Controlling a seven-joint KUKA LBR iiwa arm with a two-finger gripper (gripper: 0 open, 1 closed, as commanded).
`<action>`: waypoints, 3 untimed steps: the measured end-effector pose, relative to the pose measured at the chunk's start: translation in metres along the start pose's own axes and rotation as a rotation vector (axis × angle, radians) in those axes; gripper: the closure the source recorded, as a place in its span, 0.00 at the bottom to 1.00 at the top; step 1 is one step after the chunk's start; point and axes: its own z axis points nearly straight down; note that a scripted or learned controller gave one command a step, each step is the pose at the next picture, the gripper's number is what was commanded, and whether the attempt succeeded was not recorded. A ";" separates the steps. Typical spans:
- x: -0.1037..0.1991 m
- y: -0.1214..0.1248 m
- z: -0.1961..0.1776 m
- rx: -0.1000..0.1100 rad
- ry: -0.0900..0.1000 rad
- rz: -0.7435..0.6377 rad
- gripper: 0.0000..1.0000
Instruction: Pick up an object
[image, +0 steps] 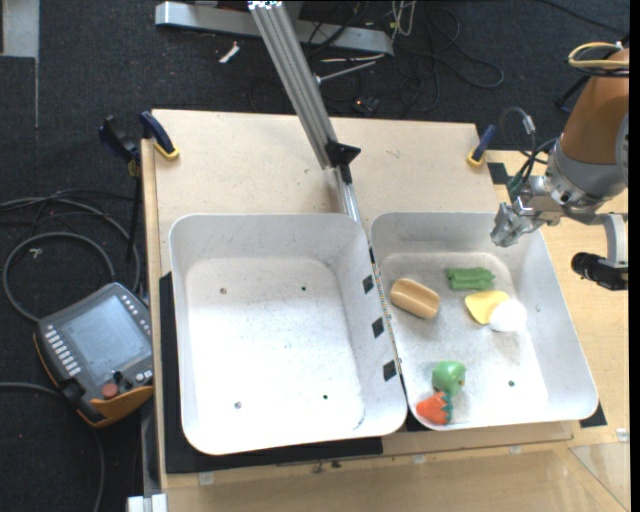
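The grey two-finger gripper (507, 228) hangs over the far edge of the right shallow white plastic bin (560, 330), and its state cannot be told from this view. The nearest object, a small green ridged plastic piece (470, 278), lies flat just beside the gripper near the far wall; it is probably light and stiff, so a hold across its short width seems best. The tan bread-shaped toy (414, 298) near the bin's left wall looks smooth and rounded.

You have the bread roll (414, 298) left of the pickle (470, 278) in the right bin (560, 345); the pepper (449, 376) lies nearer the front, gripper (503, 231) behind them
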 end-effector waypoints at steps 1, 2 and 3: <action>0.000 0.001 -0.023 0.003 0.001 -0.003 1.00; 0.060 0.001 -0.021 0.007 0.005 -0.008 1.00; 0.116 -0.016 -0.021 0.010 0.006 -0.008 1.00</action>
